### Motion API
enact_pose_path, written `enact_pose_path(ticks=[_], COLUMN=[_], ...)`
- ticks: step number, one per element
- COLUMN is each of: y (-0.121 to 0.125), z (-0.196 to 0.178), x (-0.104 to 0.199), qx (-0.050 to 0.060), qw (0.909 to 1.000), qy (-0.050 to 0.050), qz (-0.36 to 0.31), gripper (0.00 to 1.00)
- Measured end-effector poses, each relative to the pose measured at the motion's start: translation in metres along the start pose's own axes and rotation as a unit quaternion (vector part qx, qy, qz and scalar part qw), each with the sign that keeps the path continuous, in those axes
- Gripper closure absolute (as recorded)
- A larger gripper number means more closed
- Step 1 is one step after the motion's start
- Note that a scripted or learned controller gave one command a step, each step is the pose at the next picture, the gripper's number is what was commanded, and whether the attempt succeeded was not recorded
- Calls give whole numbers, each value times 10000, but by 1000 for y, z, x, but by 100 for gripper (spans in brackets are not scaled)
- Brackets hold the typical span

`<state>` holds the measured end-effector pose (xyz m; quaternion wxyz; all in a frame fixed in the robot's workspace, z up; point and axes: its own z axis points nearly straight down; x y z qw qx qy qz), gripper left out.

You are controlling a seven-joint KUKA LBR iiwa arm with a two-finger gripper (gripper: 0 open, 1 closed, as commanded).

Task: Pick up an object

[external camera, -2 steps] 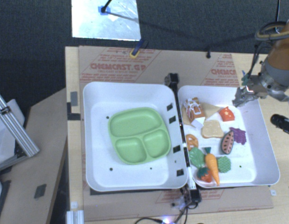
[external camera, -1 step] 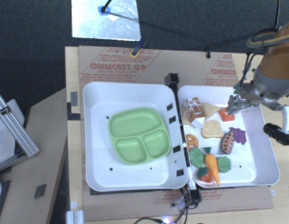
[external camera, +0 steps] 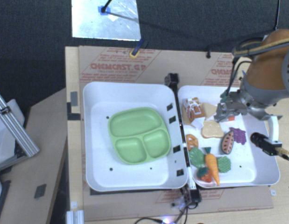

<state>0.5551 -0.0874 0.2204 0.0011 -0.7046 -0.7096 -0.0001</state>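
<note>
From my end the end effector sits low in the right bin by the bread slice, can't tell its state

Divided tray in left bin; toy foods clustered in right bin, carrot nearest front.

You are viewing a robotics lab bench: two white bins on cardboard sheeting, aluminium framing, trailing cables.

A green 3-compartment tray lies in the left white bin on a cardboard sheet.
</note>
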Motion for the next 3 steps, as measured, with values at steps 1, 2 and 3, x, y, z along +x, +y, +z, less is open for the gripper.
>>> enact_pose_path(ticks=[1,2,3], y=[-20,-26,-25], z=[-14,-12,-12], x=[24,23,28], qx=[-9,-7,-14], qw=[10000,10000,10000], qy=[-1,-6,-6], qz=[-3,27,10], gripper=[100,100,100])
